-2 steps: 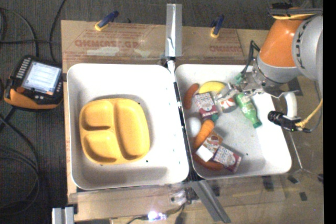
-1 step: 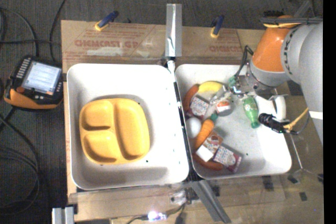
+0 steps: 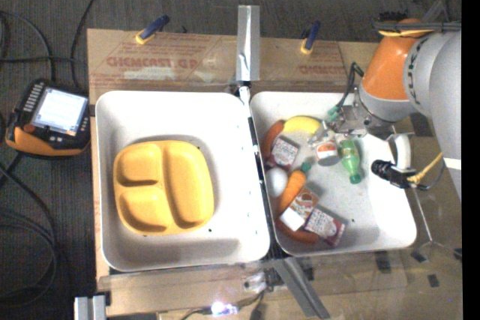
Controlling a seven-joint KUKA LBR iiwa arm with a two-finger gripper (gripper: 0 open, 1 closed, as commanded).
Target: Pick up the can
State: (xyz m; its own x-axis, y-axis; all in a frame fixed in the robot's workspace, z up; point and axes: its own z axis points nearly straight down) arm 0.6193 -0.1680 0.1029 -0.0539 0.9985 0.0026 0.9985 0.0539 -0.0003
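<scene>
A small can (image 3: pixel 326 153) with a pale top and a red band sits in the upper middle of the right bin (image 3: pixel 390 228). A green bottle (image 3: pixel 351 163) lies just right of it, and a yellow lemon (image 3: pixel 301 124) is to its upper left. My gripper (image 3: pixel 342 123) hangs over the bin's upper part, just above and slightly right of the can, at the end of the grey arm with its orange band (image 3: pixel 390 71). Nothing shows between its tips.
The right bin also holds a carrot (image 3: pixel 293 189), a white egg (image 3: pixel 277 179), a red sausage (image 3: pixel 271 136) and several labelled packets (image 3: pixel 324 225). A yellow divided plate (image 3: pixel 163 185) lies in the left bin (image 3: pixel 112 116). A handheld pendant (image 3: pixel 51 118) rests at far left.
</scene>
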